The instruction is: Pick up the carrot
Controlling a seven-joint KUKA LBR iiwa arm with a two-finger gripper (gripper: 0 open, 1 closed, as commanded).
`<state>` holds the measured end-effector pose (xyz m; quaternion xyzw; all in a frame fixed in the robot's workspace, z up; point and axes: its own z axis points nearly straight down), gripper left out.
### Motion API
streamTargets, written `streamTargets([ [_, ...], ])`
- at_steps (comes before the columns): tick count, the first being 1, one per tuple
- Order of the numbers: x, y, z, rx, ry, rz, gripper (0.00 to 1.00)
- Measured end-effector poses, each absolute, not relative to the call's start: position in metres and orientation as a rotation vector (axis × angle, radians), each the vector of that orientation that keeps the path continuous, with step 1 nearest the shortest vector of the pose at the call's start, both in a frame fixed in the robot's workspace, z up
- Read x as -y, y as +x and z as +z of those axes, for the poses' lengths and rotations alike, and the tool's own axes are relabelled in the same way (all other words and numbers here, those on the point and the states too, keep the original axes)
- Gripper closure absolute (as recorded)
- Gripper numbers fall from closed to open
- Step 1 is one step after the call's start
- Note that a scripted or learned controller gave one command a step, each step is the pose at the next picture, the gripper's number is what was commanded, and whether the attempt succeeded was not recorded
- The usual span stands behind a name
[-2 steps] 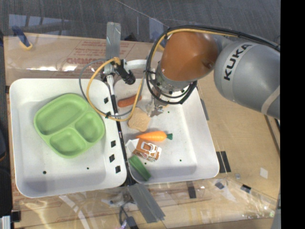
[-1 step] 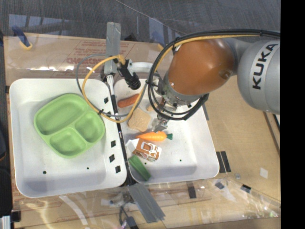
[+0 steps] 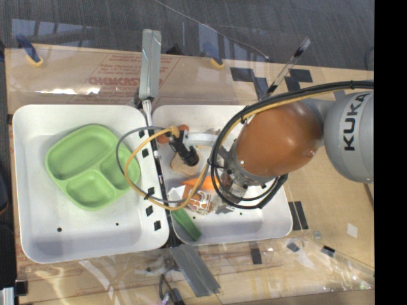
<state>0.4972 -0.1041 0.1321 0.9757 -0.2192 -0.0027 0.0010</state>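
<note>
The carrot shows as a small orange patch low in the left half of the right bin. Most of it is hidden under the gripper, which is lowered into the bin right over it. The arm's orange band and wrist cover the middle of that bin. I cannot see whether the carrot sits between the fingers.
A green divided plate lies in the left bin. In the right bin, a dark green object rests at the front left corner and a beige piece lies just behind the carrot. The bins' shared wall runs close to the gripper's left.
</note>
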Motion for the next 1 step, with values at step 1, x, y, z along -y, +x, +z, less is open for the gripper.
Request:
streamTargets([
  [1, 0.0521, 0.5934, 0.1924, 0.464, 3.111, 0.002, 1.00],
])
